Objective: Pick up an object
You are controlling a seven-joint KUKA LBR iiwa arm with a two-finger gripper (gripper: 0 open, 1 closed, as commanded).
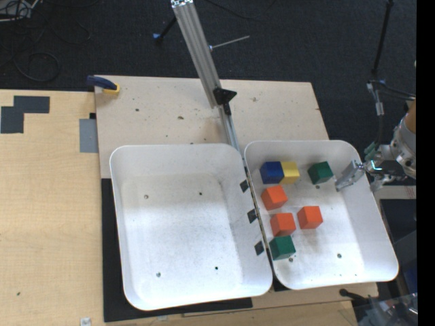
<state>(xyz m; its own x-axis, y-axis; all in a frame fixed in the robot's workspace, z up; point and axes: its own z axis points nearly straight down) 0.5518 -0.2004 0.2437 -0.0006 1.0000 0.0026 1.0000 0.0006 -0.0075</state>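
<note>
Seven small cubes sit in the right bin (380, 250), all in its left and upper half. A blue cube (271, 172) and a yellow cube (290, 172) touch side by side near the top. A dark green cube (320, 173) stands a little to their right, apart from them. Below the blue one is an orange cube (274, 197); lower still two more orange cubes, one (283, 223) near the dividing rim and one (310, 216) just beside it toward the bin's middle. A second green cube (282, 247) rests lowest, close to the left wall of this bin.

The end effector (348, 176) hovers at the right bin's upper right edge, near the dark green cube and clear of it (its metal tip is small and blurred, so whether its fingers are parted or closed cannot be told). Nothing is seen between them.

The right bin's lower right floor is bare white. The left bin (136, 182) shows a speckled floor with no cubes. Black clips (251, 216) line the seam where the two rims meet. A slanted aluminium post (200, 53) rises from the surface (156, 114) behind the bins, and a small blue-and-yellow clamp (103, 84) lies at the far left corner of the surface.
</note>
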